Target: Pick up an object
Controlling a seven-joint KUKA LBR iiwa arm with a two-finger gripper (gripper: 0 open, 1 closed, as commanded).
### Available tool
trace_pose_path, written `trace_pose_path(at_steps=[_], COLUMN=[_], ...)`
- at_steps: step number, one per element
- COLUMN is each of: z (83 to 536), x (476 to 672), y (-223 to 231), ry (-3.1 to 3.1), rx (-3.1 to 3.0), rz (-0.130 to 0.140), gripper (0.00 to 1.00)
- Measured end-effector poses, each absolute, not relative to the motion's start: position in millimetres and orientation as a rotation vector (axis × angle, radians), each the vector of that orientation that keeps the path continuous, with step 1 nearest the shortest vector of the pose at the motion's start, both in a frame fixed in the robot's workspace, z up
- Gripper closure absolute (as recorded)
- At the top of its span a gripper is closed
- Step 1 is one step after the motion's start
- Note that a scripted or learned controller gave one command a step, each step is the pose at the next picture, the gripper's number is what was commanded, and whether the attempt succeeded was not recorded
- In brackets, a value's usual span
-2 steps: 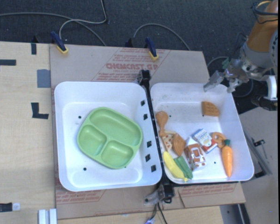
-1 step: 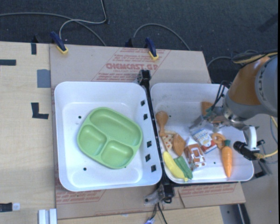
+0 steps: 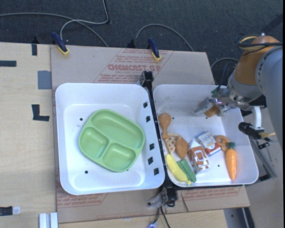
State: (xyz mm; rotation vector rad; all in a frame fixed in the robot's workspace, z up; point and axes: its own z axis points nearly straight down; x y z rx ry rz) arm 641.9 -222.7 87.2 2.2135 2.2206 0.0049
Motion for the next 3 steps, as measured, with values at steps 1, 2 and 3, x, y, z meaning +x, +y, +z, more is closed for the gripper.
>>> trace_pose_path(at_steps=[1,2,3], z=[86.4,97.3,97.0], x=[669.8,670.5,670.3], y=[-200.2,-200.6,-200.5], ry=[2.221,2.220,2.221], rx=[2.216,2.212,2.212], rz=[0.003,0.001,0.001], gripper=[0.00,1.00,0.00])
